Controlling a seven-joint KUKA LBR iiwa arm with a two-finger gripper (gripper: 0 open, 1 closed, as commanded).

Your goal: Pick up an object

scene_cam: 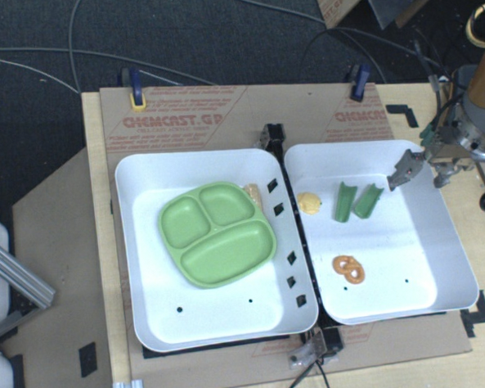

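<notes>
In the right bin (442,242) lie two green pieces (353,201) side by side, a small yellow object (309,203) to their left, and a brown pretzel (349,269) nearer the front. My gripper (421,174) hovers over the bin's upper right corner, just right of the green pieces. Its fingers (403,172) are spread open with nothing between them.
The left bin (151,301) holds a green divided plate (218,232) with a small tan item (252,197) at its upper right edge. A black divider with clips (287,227) separates the bins. Cables and cardboard lie beyond the bench's back edge.
</notes>
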